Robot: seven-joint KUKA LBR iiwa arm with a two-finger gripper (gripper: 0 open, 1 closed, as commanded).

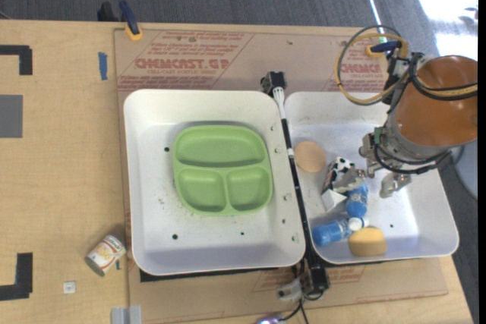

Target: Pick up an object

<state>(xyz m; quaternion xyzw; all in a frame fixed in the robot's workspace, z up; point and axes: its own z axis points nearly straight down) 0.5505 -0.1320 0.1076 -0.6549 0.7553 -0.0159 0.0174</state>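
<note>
arm: your grey arm enters from the right, orange band uppermost | gripper (377,169): points down, low over the right side

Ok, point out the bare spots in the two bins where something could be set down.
Left bin: bare white floor rings the green divided plate, widest along its near edge. Right bin: free along the far wall behind the tan disc, and at the near right corner. Its near left is crowded: blue bottle, yellow sponge, gripper.

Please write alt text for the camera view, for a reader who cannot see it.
A grey and orange robot arm reaches over the right white bin, which holds a tan disc, blue objects and a yellow object. The left bin holds a green divided plate.
</note>
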